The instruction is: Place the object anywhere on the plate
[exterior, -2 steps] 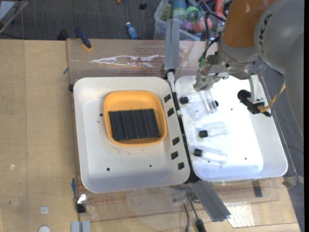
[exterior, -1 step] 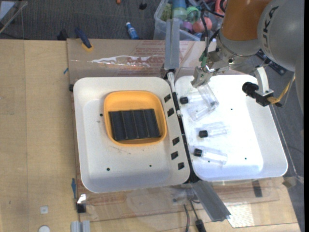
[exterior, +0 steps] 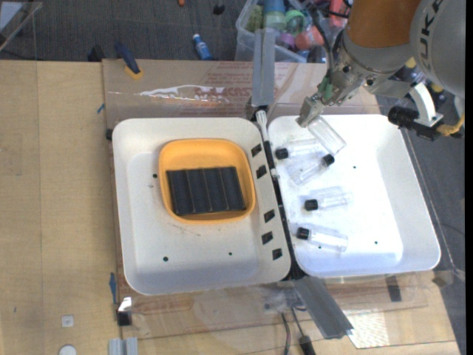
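At the left, a wooden bench (exterior: 52,198) bearing two shallow white bins side by side. In the left bin (exterior: 140,265), an orange plate (exterior: 207,152) with rounded corners, near the bin's middle, slightly toward 12 o'clock. On the plate, a dark ribbed block (exterior: 205,191), long axis running from 9 to 3 o'clock, covering most of the plate's floor.

Along the divider between the bins, a row of small black clips (exterior: 267,217).

In the right bin (exterior: 384,235), several clear plastic vials with black caps. One vial (exterior: 301,151) near the divider, cap at 9 o'clock. Another vial (exterior: 310,167) lying aslant, cap pointing toward 2 o'clock. Below these, a vial (exterior: 327,200) with long axis nearly 9 to 3, cap at 9 o'clock. Lowest, a vial (exterior: 322,237) also capped at its 9 o'clock end, body tilting a little toward 4 o'clock.

At the bin's 12 o'clock edge, the gripper (exterior: 310,114), reaching down from the grey and orange arm (exterior: 384,13). Just beside its tip, toward 4 o'clock, one more clear vial (exterior: 327,134), aslant. Holding or only touching: cannot tell; fingers too blurred to judge.
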`<act>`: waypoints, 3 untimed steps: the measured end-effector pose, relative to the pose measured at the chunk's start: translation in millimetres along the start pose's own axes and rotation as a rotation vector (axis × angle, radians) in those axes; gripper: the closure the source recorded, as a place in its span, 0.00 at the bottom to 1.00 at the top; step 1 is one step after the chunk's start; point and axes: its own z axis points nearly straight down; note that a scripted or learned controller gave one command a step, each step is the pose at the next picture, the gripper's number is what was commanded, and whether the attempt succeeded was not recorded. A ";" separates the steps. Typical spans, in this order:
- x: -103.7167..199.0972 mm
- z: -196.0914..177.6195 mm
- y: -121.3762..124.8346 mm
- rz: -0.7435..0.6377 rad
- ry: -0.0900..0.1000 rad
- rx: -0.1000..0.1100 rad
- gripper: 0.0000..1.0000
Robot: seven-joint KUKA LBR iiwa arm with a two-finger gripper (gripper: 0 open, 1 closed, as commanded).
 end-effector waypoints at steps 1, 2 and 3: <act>-10.1 -15.5 -6.5 -0.187 0.000 -0.001 1.00; -27.0 -26.8 -23.9 -0.409 -0.002 -0.002 1.00; -37.5 -48.8 -35.5 -0.606 -0.002 -0.003 1.00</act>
